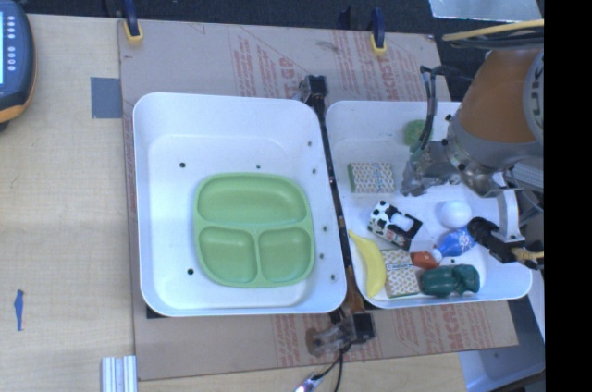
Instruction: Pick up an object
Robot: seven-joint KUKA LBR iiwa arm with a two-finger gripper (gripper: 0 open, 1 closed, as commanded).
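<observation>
My gripper (418, 177) hangs low over the middle of the right bin (370, 124), on the grey arm with the orange band (499, 99). Just left of it lies a small green patterned square (371, 177). Below it stands a black and white cow toy (395, 225), and a white ball (453, 214) rests to its lower right. A yellow banana (370, 263), a blue object (454, 243), a small red piece (425, 259), a dark green object (450, 280) and a second patterned square (400, 280) crowd the bin's front. A green item (413, 133) lies partly hidden behind the arm.
The left bin (162, 196) holds a light green divided plate (253, 228). A black divider clip (316, 89) sits between the bins at the back. Blue clamps (130, 18) pin the cardboard sheet. A dark device (13, 57) lies at the far left edge.
</observation>
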